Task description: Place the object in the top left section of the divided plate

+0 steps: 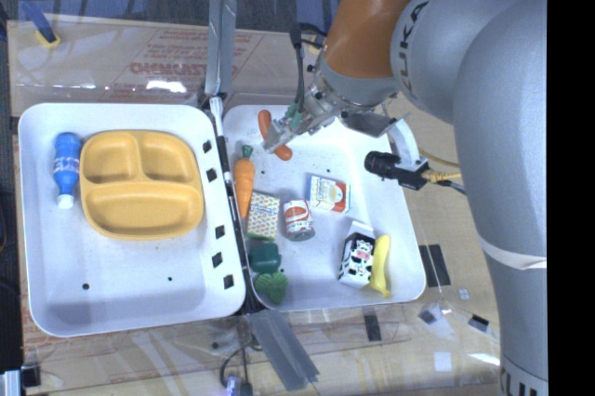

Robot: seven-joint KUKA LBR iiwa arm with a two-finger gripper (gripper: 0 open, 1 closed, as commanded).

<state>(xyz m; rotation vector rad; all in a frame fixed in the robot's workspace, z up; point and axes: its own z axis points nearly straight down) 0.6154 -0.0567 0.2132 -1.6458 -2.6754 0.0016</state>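
In the right bin (402,241) — pincer (279,136) beside a sausage (267,125).

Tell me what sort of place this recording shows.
Probably a robot lab bench for pick-and-place trials: a KUKA arm over two white bins, toy food like a carrot, and a yellow divided plate.

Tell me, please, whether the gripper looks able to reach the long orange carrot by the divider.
Probably yes: the gripper hovers just above-right of the carrot, whose top side lies uncovered.
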